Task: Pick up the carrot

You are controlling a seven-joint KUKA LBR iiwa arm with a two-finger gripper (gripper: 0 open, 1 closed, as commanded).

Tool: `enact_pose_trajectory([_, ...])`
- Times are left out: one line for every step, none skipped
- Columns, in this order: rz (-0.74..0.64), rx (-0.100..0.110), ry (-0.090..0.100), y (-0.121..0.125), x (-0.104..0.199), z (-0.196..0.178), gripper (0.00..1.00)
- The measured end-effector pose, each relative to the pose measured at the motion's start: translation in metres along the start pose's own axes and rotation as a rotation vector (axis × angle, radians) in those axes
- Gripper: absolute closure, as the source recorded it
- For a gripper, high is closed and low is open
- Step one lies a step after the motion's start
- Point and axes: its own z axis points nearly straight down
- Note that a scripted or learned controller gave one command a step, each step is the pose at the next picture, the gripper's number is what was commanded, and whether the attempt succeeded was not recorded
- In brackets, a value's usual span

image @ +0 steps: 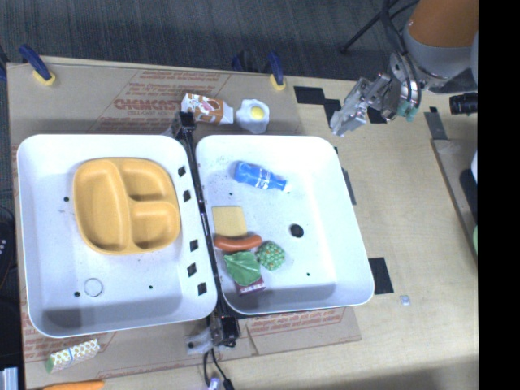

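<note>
Claw (344, 122): hangs over the bare worktop (406, 218), just beyond the far right corner of the right bin (354, 250), outside its rim. Whether it is wide or narrow cannot be told at this slant; nothing is seen in it.

Carrot (237, 241): a long orange-red piece, taken for the carrot though the view is coarse. It lies flat in the right bin, well down and left of the claw, close to the bin's left wall. A yellow block (228, 218) touches it on the side towards the claw. A green knobbly ball (272, 255) sits just beside its right end. A green packet (243, 270) lies against it on the side away from the claw.

Blue bottle (260, 176): on its side, between claw and carrot, apart from both.

Open room: the right half of the right bin's floor, straight below the claw, is bare white apart from one small dark spot (296, 231).

Left bin (41, 242): far left of the claw; holds a yellow divided tray (127, 204).

Left of the claw, on the worktop behind the bins: a small carton (203, 108) and a white-and-yellow piece (253, 114).
</note>
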Motion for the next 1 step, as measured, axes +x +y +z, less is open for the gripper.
enact_pose_trajectory([-0.379, -0.003, 0.001, -0.0023, 0.0035, -0.0113, 1.0])
